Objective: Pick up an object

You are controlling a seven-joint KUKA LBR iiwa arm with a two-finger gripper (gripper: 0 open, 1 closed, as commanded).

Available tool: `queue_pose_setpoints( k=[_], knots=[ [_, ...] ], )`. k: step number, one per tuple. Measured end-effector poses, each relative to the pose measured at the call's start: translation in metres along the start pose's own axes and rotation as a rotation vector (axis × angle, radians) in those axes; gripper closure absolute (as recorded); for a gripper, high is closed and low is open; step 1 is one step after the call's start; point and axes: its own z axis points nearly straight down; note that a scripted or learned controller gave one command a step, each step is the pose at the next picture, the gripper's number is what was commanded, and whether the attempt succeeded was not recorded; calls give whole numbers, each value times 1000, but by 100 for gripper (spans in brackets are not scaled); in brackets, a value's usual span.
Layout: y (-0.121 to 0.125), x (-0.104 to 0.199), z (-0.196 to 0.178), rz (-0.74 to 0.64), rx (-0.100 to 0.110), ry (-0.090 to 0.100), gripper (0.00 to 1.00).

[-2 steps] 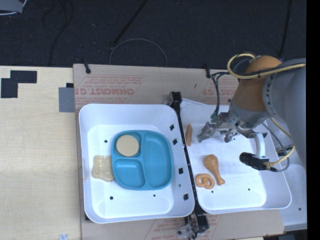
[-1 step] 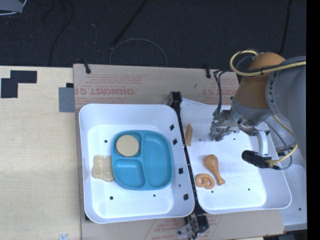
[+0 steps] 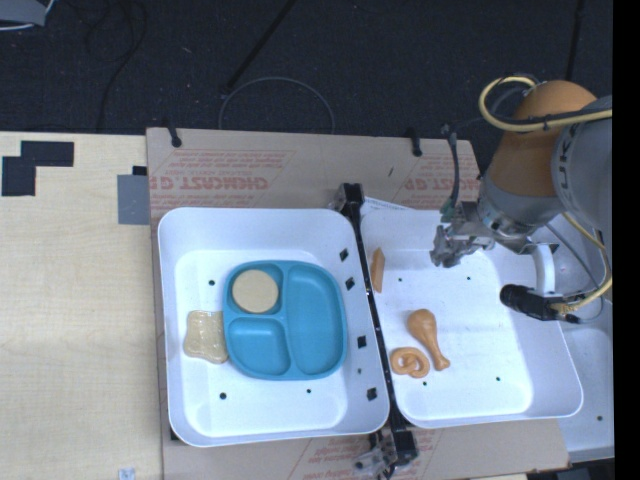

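1. Nearest the camera, at the lower edge of the view, sits the dark clamp joining the two bins, just below the right bin.
2. The likeliest targets lie in the right bin: a toy chicken drumstick, tan with a thin bone end pointing down-right; a small pretzel touching or almost touching it; and a slim orange-brown stick, perhaps a fry, close against the divider wall.
3. The gripper hovers over the upper part of the right bin, apart from all three pieces. Whether it is spread or pressed together cannot be told; nothing shows pinched in it.
4. Risk: the drumstick is rounded and smooth-looking, so a pinch off its thick end may squirt it sideways.
5. Risk: the pretzel lies so near that a descent on either may nudge both.
6. Risk: the fry hugs the wall, leaving little room on that side.
7. In the left bin, a blue divided plate holds a round cracker; a pale bread-like piece lies beside it.
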Motion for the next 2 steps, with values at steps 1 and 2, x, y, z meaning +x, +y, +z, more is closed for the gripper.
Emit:
queue_pose_setpoints(
  k=[1,2],
  knots=[
    [1,1,-64,-6,-2,0,100],
    [1,-3,-107,-6,-1,0,100]
  ],
)
